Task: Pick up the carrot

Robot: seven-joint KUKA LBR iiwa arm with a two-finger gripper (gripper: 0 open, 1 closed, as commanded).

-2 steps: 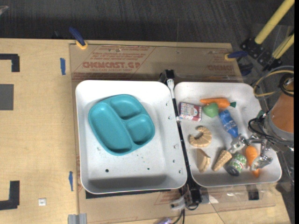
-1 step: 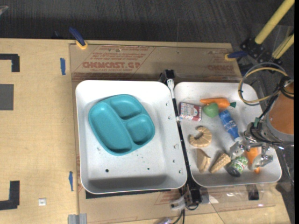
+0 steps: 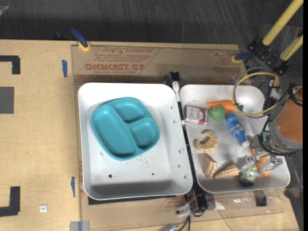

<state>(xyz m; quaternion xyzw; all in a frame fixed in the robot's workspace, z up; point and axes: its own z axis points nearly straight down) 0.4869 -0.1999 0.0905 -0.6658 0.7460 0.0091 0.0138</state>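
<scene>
Orange carrot (image 3: pixel 220 104) lies in the right bin (image 3: pixel 284 179), along its far side, touching a green item (image 3: pixel 217 113). I read the gripper (image 3: pixel 262 159) low at the bin's right side, well apart from it; finger state: cannot tell.

A robotics lab: left of the gripper (image 3: pixel 262 159), two white bins (image 3: pixel 91 100) sit on a taped, clamped cardboard-covered bench (image 3: pixel 38 129), cables (image 3: pixel 250 93) trailing behind.
</scene>
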